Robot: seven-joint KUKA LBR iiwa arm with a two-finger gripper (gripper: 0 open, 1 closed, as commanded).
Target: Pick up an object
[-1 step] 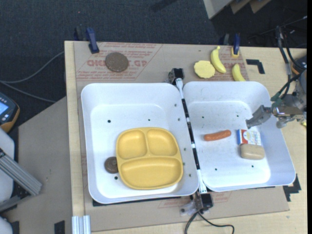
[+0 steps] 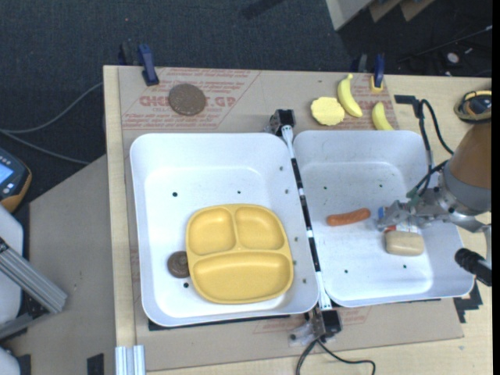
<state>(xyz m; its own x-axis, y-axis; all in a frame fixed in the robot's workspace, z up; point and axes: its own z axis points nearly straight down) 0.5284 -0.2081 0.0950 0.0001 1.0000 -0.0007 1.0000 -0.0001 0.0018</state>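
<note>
Using the yellow divided plate (image 2: 237,252) as the landmark here. It has 3 compartments and sits in the left bin (image 2: 156,170), toward that bin's near edge. Tucked against the plate's left side is a small brown disc (image 2: 178,265), partly under its rim by the look of it.

Over to the plate's right, across the divider, is the right bin (image 2: 351,155). A beige block, maybe a bread or soap toy (image 2: 404,244), lies there well to the plate's right, and the gripper (image 2: 402,216) is hanging just above and behind it. Can't tell how wide the gripper is spread, the tip is a grey tangle from this angle, and nothing is visibly held. Between the block and the plate lies an orange sausage-shaped toy (image 2: 348,218), near the gripper's tip.

Farther back than the plate, on the cardboard behind the bins, sit 2 bananas (image 2: 350,97) and a yellow lumpy piece (image 2: 327,111), plus a brown round lid (image 2: 186,98) at back left.

My guess on risk: the gripper sits between 2 targets, so a descent could clip the block's edge and shove it toward the bin wall, or nudge the sausage and roll it away.
</note>
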